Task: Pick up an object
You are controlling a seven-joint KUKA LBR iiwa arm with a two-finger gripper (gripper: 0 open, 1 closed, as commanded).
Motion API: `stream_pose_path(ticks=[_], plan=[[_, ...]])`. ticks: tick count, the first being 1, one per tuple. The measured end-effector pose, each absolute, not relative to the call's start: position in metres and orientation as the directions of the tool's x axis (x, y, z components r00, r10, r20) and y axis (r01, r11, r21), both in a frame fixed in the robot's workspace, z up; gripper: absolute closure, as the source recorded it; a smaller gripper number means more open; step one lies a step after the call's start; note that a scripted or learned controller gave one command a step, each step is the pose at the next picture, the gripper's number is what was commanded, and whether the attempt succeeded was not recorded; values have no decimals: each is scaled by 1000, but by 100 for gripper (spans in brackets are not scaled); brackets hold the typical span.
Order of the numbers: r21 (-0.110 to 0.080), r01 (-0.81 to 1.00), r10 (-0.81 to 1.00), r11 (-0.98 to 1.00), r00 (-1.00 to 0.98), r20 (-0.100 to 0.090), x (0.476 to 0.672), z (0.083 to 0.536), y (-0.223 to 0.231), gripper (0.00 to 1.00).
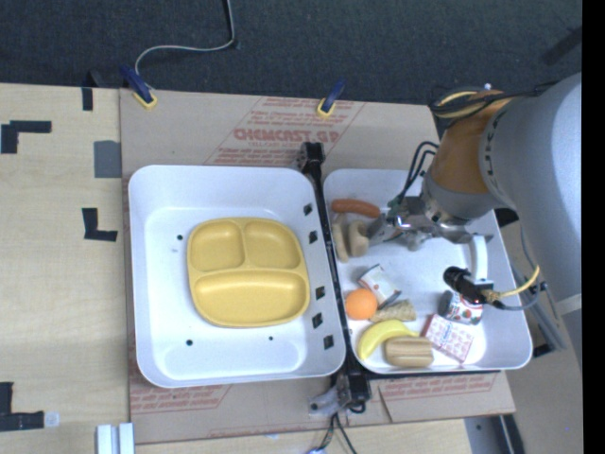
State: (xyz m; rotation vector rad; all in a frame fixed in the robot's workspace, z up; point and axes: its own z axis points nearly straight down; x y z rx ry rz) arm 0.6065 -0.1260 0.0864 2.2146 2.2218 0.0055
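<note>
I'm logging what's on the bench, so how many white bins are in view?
2. The left bin holds a yellow divided tray; the right bin holds the toy food, with the gripper over it.

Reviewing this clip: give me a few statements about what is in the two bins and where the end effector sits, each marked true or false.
1. The yellow tray lies in the left bin. True.
2. The banana lies in the left bin. False: it lies in the right bin, near its front edge.
3. The orange sits just behind the banana. True.
4. The end effector hovers over the yellow tray. False: it is over the right bin, near the sausage.
5. The yellow tray has three compartments. True.
</note>
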Motion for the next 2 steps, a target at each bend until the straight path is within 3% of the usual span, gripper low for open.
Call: stream_pose_path(ticks=[1, 2], plan=[[1, 1000, 1000, -1, 1, -8, 665, 86, -105, 0], [1, 1000, 1000, 1, -1, -7, 665, 95, -103, 100]])
